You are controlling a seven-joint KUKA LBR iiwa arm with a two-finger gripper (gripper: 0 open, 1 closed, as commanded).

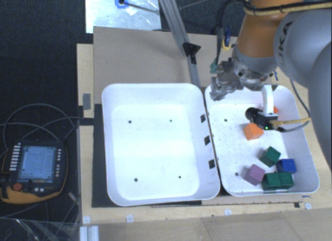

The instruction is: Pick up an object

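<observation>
Camera view: arm (303, 37) reaches from right, gripper (222, 88) over right bin (232, 136) far-left corner; grip state unclear.

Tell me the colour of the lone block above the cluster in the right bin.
The lone block is orange, clearest in the camera view.

teach pendant (33, 172), slanted metal pole (174, 16)

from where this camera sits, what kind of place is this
Most likely a robotics lab bench. A grey robot arm with an orange band reaches over two shallow white plastic bins, one holding small coloured blocks, and a handheld control pendant with a screen lies alongside.
</observation>
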